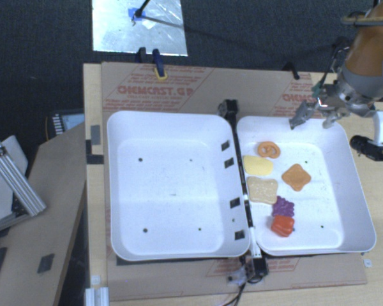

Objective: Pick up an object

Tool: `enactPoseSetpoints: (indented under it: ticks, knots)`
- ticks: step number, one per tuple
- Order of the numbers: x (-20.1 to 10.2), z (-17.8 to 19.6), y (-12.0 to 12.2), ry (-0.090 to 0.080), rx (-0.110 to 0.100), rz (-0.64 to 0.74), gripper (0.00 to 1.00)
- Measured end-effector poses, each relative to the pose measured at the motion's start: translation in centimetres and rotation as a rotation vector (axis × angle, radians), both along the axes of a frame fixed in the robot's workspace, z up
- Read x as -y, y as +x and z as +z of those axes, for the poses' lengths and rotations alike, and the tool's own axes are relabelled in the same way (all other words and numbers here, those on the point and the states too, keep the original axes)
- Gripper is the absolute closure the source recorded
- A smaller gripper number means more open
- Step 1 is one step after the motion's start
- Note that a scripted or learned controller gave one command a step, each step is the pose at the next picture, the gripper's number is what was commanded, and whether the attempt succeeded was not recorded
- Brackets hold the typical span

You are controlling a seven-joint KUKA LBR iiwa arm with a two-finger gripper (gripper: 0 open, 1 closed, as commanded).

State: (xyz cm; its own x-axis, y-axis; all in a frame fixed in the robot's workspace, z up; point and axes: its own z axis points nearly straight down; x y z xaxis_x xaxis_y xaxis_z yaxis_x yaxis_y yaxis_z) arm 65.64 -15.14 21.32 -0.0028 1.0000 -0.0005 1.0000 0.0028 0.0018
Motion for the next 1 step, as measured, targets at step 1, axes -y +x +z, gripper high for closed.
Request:
enactPoseSetpoints:
  ticks: [1]
  knots:
    - [-1.19,15.24,1.45,-0.004,0.019,0.005,0.00]
